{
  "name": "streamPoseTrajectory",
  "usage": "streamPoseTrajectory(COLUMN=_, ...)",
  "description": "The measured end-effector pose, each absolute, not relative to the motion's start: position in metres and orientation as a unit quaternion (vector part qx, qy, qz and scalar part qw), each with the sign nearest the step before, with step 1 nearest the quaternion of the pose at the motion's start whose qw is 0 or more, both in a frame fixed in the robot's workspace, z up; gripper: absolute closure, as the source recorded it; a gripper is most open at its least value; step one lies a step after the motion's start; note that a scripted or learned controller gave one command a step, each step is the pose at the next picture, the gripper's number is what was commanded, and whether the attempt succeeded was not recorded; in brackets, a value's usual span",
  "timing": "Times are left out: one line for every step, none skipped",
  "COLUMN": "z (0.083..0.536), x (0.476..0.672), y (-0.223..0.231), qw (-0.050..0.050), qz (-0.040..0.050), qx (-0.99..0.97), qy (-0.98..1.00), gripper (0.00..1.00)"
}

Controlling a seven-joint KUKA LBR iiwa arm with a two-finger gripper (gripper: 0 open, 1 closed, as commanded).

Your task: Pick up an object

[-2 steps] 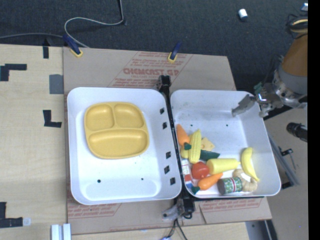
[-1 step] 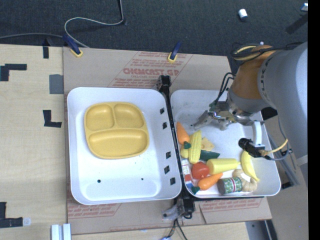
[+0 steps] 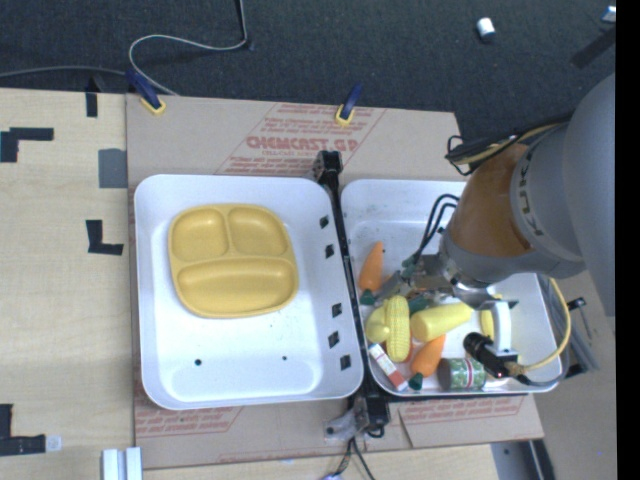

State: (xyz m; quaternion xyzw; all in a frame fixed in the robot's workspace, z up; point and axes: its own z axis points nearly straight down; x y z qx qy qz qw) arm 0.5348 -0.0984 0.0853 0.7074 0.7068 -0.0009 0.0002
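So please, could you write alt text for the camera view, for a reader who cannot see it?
A grey robot arm reaches down into the right white bin, over toy food: corn, two carrots and a small can. The left white bin holds a yellow divided plate.

The arm's pincer (image 3: 432,286) hangs over toy corn (image 3: 396,326) in the right bin (image 3: 392,200); a yellow tray (image 3: 234,259) fills the left bin (image 3: 160,368).
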Motion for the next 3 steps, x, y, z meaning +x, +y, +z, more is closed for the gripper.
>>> streamPoseTrajectory(z=0.095, x=0.536, y=-0.098, qw=0.002, qz=0.0006, qx=0.707, qy=0.707, gripper=1.0)
streamPoseTrajectory(z=0.256, x=0.484, y=-0.09, qw=0.001, qz=0.0001, qx=0.707, qy=0.707, gripper=1.0)
streamPoseTrajectory(z=0.256, x=0.484, y=-0.031, qw=-0.001, qz=0.0001, qx=0.706, qy=0.708, gripper=1.0)
